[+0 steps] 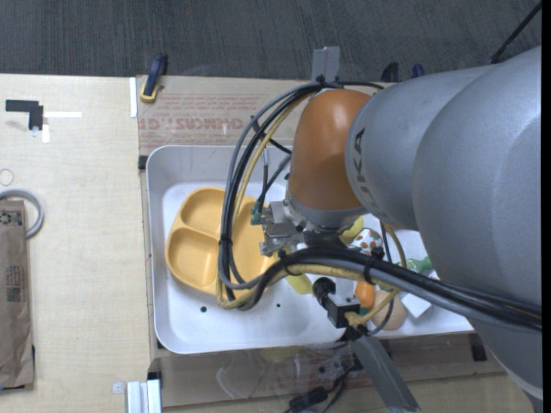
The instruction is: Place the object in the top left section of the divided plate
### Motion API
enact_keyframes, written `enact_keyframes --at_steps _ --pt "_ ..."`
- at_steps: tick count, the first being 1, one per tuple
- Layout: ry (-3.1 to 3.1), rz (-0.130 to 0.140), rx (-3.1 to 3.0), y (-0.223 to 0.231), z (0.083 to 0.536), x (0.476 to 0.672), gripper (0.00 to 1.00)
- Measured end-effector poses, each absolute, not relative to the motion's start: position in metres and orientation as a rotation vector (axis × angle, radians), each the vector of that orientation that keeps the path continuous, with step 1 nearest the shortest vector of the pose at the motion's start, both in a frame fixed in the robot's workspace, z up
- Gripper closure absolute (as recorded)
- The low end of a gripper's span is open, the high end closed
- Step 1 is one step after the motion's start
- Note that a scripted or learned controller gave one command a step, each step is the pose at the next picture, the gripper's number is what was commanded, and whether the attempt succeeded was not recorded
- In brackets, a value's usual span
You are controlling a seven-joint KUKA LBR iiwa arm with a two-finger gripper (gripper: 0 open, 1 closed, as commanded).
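Grey arm [448, 179] covers yellow divided plate [202, 243]; end effector's state cannot be told; hidden object could miss its section.

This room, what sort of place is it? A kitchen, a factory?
Most likely a robotics lab or test bench, not a kitchen. A big grey arm with bundled cables reaches over a shallow white bin holding a yellow divided plate and small toy-like items, on a plain wooden bench.

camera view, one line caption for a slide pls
Grey arm with orange wrist band leans over a white bin holding a yellow divided plate and small items.
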State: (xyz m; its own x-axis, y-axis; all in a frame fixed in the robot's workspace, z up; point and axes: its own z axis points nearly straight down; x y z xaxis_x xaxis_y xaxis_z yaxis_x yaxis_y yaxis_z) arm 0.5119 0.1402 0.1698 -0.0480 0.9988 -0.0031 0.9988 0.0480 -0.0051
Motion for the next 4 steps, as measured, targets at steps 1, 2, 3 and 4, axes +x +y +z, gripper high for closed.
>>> enact_keyframes --at_steps 1,2,3,4 --pt "-2.218 0.009 -2.224 0.207 0.176 0.477 1.00" --pt "-2.425 -0.011 -1.997 0.210 0.102 0.514 1.00" --pt "-2.648 -0.024 -1.711 0.111 0.096 0.485 1.00" --pt "-2.646 -0.017 -1.703 0.111 0.095 0.482 0.00"
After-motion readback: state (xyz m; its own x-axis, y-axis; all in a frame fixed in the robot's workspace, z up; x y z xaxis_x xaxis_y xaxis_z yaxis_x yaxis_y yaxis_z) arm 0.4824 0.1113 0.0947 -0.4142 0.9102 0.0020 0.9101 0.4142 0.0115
